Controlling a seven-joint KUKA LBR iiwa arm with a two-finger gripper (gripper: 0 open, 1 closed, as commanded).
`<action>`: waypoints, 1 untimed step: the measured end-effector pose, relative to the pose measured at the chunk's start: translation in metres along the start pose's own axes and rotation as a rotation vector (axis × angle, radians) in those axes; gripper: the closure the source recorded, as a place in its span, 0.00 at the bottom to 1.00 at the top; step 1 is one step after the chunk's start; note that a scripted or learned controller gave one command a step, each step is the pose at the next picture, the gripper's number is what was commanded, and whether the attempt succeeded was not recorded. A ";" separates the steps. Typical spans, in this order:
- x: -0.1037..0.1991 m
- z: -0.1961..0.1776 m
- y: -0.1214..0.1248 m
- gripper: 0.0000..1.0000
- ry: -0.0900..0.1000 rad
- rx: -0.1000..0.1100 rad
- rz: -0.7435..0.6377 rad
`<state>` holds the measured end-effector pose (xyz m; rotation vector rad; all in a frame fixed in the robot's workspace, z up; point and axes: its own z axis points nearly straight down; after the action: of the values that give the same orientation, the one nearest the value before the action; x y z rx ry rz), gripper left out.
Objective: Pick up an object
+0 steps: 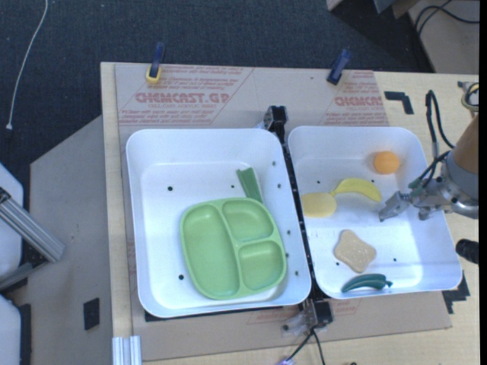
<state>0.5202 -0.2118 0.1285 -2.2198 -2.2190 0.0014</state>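
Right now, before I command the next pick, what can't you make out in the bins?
- Gripper, camera view: fingertips too small and blurred to judge open or shut.
- Arm: cut off by the right edge.
- Dark green piece in the left bin: its lower end is hidden behind the green divided plate.

I have the arm (466, 166) reaching in over the right bin (426, 268) from its right rim. My gripper (405, 207) hangs above the bin's middle right, fingers pointing left and spread apart, nothing between them.
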 end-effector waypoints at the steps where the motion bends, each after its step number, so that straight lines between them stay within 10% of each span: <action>1: 0.001 0.047 -0.001 0.00 0.001 0.003 0.000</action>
<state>0.5195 -0.2111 0.0819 -2.2179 -2.2174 0.0032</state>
